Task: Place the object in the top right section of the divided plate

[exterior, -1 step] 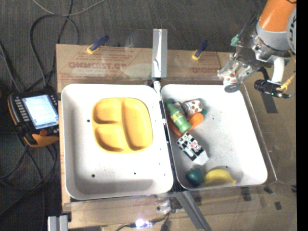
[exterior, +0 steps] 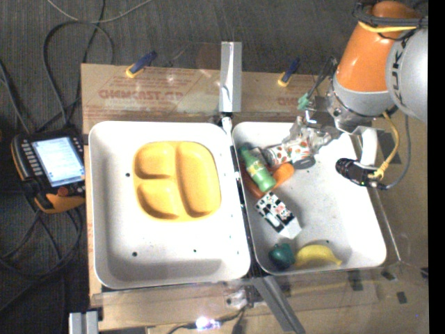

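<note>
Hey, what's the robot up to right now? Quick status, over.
Gripper low over right bin, at the spotted object; grasp unclear. Yellow divided plate waits in left bin. Green bottle crowds the spotted object.

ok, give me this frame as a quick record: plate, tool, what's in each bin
left bin: yellow divided plate, all sections bare
right bin: green bottle, carrot, black-and-white patterned block, dark green round item, banana
tool: over the right bin's top edge, at a white item with red spots; grip not discernible
task state: nothing placed on the plate yet
</note>
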Robot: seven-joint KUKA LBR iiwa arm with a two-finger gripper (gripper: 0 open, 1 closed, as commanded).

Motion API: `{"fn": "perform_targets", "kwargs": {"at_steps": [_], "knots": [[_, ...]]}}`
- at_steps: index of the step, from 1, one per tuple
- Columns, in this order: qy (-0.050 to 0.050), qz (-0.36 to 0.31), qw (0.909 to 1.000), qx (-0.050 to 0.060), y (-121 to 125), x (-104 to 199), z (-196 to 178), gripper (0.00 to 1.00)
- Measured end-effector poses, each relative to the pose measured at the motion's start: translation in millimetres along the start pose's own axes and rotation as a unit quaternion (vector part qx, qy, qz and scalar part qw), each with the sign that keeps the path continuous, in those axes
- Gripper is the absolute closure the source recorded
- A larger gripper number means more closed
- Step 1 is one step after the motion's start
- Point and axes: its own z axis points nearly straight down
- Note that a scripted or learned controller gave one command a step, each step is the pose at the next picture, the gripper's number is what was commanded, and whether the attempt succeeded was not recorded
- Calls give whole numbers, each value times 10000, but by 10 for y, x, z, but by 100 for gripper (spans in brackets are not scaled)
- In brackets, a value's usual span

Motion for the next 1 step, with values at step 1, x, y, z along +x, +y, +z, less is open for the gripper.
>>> {"fn": "perform_targets", "kwargs": {"at_steps": [1], "knots": [[-11, 485, 9988, -18, 571, 589, -1035, 100]]}}
